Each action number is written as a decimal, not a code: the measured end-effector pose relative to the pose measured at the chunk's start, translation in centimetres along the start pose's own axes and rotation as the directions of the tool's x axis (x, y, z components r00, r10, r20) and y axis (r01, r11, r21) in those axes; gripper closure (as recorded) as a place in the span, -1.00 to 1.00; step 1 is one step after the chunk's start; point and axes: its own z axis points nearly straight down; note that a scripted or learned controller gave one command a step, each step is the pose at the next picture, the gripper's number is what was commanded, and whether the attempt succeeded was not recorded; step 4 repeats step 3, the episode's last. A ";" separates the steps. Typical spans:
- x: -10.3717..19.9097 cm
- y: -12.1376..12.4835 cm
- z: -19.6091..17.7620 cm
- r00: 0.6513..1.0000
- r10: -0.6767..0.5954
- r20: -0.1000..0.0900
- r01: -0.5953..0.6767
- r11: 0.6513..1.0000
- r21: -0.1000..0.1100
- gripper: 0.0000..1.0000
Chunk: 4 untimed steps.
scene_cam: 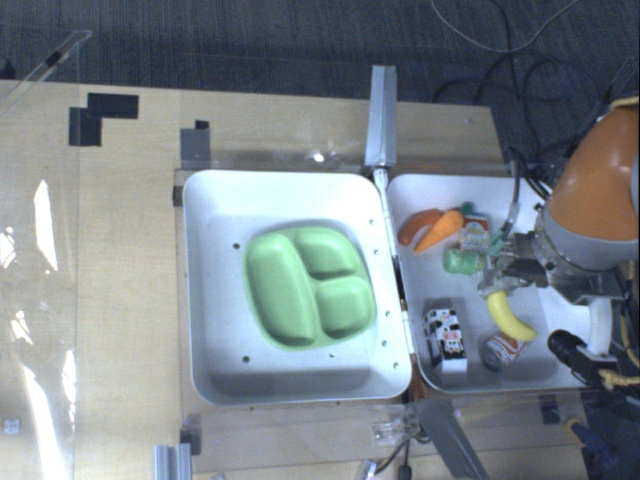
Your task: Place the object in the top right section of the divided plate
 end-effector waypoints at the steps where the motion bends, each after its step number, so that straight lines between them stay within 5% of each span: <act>1: 7.0 0.5 3.9 0.995 -0.099 -0.002 0.099 0.995 0.003 1.00; 2: 15.5 -1.1 2.0 0.974 -0.227 -0.003 0.227 0.974 0.000 1.00; 3: 15.5 -1.1 2.0 0.974 -0.226 -0.003 0.226 0.974 0.000 -1.00; 4: 15.5 -1.1 2.0 0.974 -0.226 -0.003 0.226 0.974 0.000 -1.00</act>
